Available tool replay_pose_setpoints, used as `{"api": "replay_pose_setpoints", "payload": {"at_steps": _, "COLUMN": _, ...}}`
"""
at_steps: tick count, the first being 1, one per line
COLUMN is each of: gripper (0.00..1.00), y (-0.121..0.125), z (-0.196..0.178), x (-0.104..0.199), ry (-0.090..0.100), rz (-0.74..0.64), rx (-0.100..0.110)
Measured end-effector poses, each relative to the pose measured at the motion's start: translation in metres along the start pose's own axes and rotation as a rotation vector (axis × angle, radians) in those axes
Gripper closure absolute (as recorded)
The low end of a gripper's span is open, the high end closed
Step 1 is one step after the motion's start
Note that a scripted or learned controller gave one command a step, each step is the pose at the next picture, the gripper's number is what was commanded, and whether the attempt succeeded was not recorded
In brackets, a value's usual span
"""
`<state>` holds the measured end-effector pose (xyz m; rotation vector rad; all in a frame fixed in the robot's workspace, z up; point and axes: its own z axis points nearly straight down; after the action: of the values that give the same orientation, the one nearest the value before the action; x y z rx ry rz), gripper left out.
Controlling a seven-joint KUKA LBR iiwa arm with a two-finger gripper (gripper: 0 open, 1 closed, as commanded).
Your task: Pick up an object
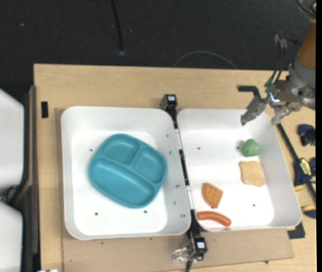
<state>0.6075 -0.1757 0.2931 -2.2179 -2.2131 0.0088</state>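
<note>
Looking down, we saw a tan bench (47, 152) with two white bins. Nearest lay a red sausage (213, 218), then a waffle (212, 194), bread (253, 173) and a green ball (250, 147). Beyond, our gripper (265, 110) hung open, holding nothing. A blue plate (127, 169) sat left.

At the right edge of the frame the arm (307, 55) is cut off, so only its orange band and wrist show. The gripper (264, 111) at upper right is small and blurred. Blue and yellow items (304, 152) at the right edge are too small to identify. A white container (2, 152) at far left is cropped.
</note>
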Motion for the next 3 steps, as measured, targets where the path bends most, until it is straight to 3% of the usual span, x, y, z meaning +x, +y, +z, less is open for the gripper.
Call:
{"api": "replay_pose_setpoints", "payload": {"at_steps": 1, "gripper": 0.0, "y": 0.002, "z": -0.007, "x": 0.0, "ry": -0.002, "rz": -0.002, "rx": -0.012}}
{"api": "replay_pose_setpoints", "payload": {"at_steps": 3, "gripper": 0.0, "y": -0.017, "z": 0.1, "x": -0.002, "ry": -0.004, "rz": 0.0, "rx": -0.006}}
